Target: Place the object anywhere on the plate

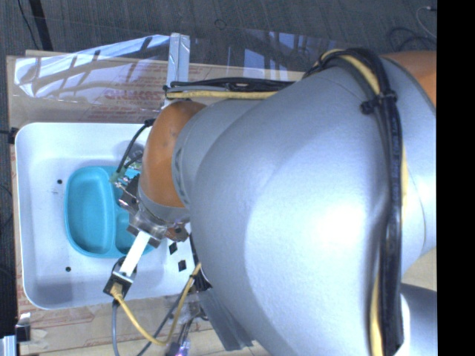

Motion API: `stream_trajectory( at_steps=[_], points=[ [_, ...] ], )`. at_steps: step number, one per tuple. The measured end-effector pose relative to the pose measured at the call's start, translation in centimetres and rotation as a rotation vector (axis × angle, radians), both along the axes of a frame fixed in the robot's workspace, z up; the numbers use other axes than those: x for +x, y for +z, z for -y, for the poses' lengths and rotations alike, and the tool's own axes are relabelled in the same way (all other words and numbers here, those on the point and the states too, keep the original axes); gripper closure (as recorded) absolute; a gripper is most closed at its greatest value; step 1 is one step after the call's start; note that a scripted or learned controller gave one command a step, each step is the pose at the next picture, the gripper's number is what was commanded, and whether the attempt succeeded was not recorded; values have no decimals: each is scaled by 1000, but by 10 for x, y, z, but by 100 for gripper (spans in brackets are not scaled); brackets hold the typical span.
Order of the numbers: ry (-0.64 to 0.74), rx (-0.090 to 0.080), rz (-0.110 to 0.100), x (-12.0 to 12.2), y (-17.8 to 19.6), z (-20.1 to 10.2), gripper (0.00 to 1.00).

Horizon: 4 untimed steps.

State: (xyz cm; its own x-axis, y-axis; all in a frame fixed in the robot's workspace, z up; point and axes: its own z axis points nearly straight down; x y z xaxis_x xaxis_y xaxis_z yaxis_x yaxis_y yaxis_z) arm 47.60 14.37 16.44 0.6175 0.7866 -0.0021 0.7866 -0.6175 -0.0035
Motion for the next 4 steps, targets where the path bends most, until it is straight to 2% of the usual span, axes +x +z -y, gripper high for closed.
stream_trajectory(
  at_steps=[1, 2, 3, 4],
  points=[
    [57, 0, 1, 0, 26, 63, 100],
    [-151, 1, 3, 0, -68, -6, 100],
    [-340, 0, -1, 0, 27, 78, 100],
    [-466, -1, -1, 0, 32, -3, 100]
  ],
)
